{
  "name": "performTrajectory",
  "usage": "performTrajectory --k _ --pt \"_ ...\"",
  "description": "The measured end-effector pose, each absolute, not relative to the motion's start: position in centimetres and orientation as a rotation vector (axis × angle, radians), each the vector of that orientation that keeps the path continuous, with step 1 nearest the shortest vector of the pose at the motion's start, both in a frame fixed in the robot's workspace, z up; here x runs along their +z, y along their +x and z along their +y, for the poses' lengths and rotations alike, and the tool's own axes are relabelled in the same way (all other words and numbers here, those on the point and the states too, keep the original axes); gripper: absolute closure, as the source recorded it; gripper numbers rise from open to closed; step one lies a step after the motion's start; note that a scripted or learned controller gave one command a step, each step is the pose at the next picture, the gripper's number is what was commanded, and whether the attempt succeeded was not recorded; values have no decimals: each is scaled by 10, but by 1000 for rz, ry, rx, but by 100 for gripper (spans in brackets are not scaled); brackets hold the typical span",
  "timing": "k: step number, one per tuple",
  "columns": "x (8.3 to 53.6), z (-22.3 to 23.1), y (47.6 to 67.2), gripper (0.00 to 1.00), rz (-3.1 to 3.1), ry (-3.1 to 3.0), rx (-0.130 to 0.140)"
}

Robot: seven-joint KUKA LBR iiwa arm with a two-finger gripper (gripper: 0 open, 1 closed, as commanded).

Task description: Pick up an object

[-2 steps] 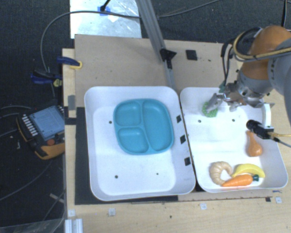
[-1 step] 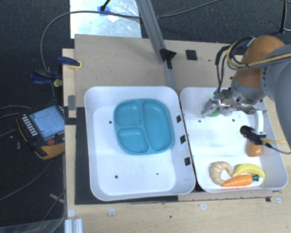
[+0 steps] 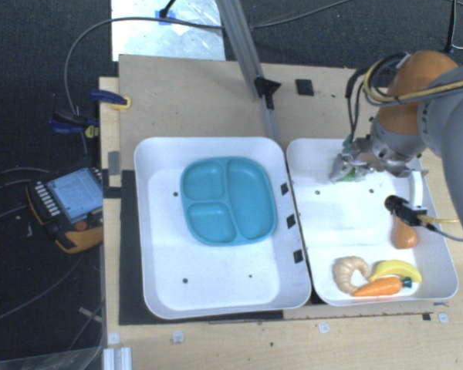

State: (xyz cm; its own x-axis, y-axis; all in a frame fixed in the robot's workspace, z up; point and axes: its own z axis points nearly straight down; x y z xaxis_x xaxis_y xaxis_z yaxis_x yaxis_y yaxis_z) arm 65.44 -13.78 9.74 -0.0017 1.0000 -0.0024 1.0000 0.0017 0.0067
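Camera view: the gripper sits low at the right bin's far edge; finger state cannot be told. A carrot lies left-right at the near edge, touching a banana and a croissant. The left bin holds 1 blue tray.

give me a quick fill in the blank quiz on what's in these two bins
1. The blue tray lies in the ____ bin.
2. The tray is split into ____ compartments.
3. The banana and the carrot lie near the ____ corner of the right bin.
4. The hand is over the ____ bin.

Missing words: left; three; front right; right
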Motion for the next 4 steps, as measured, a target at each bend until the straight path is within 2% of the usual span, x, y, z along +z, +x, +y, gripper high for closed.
performTrajectory --k 2,4 --pt "198 -135 654 100 2222 2211 8" --pt "221 -50 614 100 2232 2212 3"
